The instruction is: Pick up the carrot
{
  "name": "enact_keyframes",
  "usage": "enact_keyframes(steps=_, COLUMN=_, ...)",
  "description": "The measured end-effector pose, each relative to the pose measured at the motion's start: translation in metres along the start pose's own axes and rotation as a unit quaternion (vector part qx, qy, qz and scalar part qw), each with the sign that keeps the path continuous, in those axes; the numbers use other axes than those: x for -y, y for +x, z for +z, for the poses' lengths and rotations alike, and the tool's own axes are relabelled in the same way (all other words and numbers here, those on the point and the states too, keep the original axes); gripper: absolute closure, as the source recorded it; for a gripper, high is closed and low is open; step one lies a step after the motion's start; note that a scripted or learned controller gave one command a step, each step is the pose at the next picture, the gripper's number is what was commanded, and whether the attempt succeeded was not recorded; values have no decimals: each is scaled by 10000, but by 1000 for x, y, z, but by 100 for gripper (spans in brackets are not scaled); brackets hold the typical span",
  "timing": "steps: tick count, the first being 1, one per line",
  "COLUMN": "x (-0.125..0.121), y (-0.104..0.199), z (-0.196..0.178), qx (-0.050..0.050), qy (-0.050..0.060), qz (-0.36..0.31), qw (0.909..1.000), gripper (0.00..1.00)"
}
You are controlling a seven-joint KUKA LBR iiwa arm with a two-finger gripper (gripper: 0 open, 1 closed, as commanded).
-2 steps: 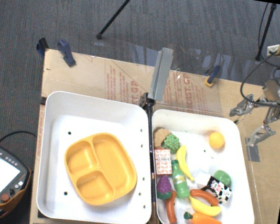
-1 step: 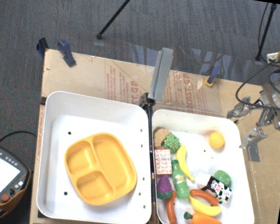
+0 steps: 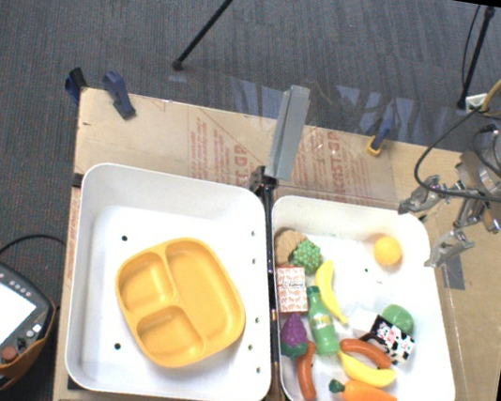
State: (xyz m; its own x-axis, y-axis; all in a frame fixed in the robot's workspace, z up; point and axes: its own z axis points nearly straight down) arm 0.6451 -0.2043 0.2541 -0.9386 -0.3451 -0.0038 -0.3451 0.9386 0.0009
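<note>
The carrot, orange with a green tip on its left end, lies flat near the front edge of the right bin. A yellow banana and a red sausage sit just behind it. My gripper hangs above the back right corner of the right bin, far behind the carrot. It is open, with nothing between its fingers.
The right bin also holds a yellow ball, broccoli, a green bottle, a purple eggplant, a second banana and a small box. A yellow divided plate lies in the left bin.
</note>
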Motion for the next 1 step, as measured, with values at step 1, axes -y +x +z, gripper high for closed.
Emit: enact_keyframes(steps=1, x=-4, y=-2, z=-7, qx=11, qy=8, qz=-232, qw=9997, gripper=0)
